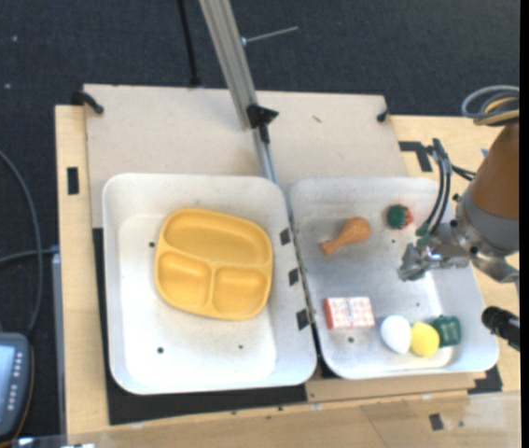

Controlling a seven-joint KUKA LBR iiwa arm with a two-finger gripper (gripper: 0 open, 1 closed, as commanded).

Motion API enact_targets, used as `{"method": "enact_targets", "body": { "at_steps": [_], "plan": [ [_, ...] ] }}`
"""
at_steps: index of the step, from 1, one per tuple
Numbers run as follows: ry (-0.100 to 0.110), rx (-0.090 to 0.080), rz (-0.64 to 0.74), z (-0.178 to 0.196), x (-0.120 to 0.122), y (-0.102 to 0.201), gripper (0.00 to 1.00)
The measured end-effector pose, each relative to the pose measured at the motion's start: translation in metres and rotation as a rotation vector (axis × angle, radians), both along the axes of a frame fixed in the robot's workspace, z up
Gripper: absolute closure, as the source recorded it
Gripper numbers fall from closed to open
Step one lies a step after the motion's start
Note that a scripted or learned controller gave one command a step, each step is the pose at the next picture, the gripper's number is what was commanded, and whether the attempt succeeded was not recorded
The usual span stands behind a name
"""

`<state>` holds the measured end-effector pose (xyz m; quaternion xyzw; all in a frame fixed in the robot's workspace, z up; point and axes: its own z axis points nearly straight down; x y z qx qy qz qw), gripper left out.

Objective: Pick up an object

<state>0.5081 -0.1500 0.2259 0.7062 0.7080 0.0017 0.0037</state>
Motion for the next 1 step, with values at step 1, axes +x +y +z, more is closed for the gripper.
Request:
{"method": "enact_targets", "body": {
  "at_steps": [1],
  "plan": [
    [0.000,0.000,0.001,0.0506,0.0020,-0.0015,1.00]
  ]
}}
